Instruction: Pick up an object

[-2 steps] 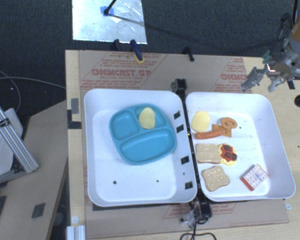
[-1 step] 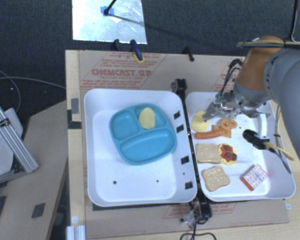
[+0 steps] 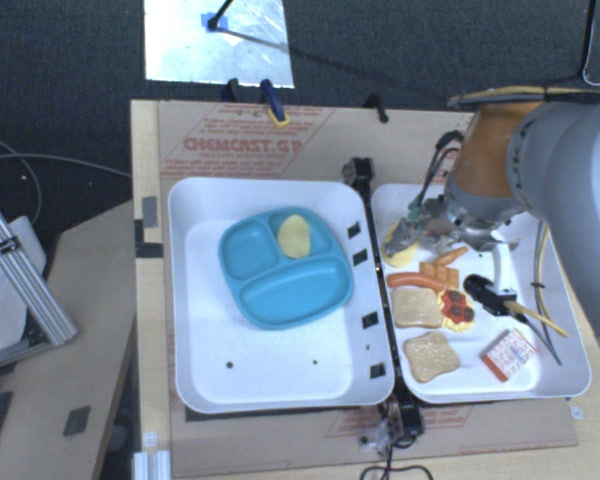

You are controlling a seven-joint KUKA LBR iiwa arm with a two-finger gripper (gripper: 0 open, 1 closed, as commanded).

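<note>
So my claw [image 3: 405, 236] is down in the right bin [image 3: 570, 363], at its upper-left corner right by the yellow piece [image 3: 402, 257], and honestly I can't tell whether it's open or closed. The counter [image 3: 240, 133] is brown board on dark carpet [image 3: 60, 58], with a blue divided tray [image 3: 285, 268] in the left bin [image 3: 195, 348].
</note>
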